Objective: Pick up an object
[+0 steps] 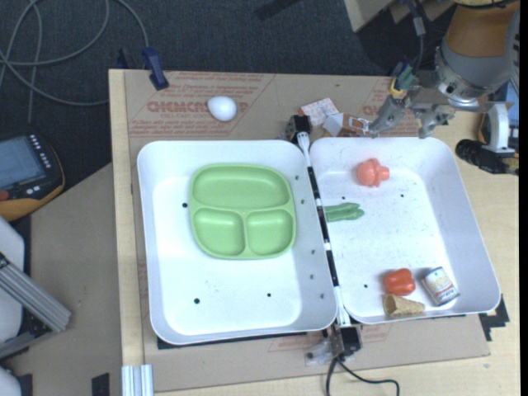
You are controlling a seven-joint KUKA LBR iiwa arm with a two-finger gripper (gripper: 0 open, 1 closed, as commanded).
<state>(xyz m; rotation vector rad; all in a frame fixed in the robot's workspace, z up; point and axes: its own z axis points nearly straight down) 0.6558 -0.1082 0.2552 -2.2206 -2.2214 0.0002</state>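
Single overhead view, arm entering from the right. The gripper (410,120) sits at the top right, above the far rim of the right bin (470,221), with the orange band of the arm directly above it. Its two fingers (384,120) point down and stand spread apart, with a clear gap between them; nothing lies between the jaws.

Right bin contents: an orange-pink lumpy object (372,172) near the far side, below and slightly left of the gripper, apart from it. A green pea pod (343,213) lies flat near the bin's left wall, close to the seam between the bins. In the near right corner three items cluster: a red-orange pepper-like object (399,281), a tan wedge (403,306) just below it and touching or nearly so, and a small printed can (440,285) lying tilted just to the right of both.

Left bin (161,246): holds a pale green divided plate (243,209) with one large compartment and two smaller ones, sitting in the far half of the bin.

On the desk (132,122) behind the bins: a white egg-shaped object (221,107), a blue clip (153,68) at the far left corner, and some crumpled packaging (327,115) near the seam. Cables (58,23) run over the dark floor at upper left.
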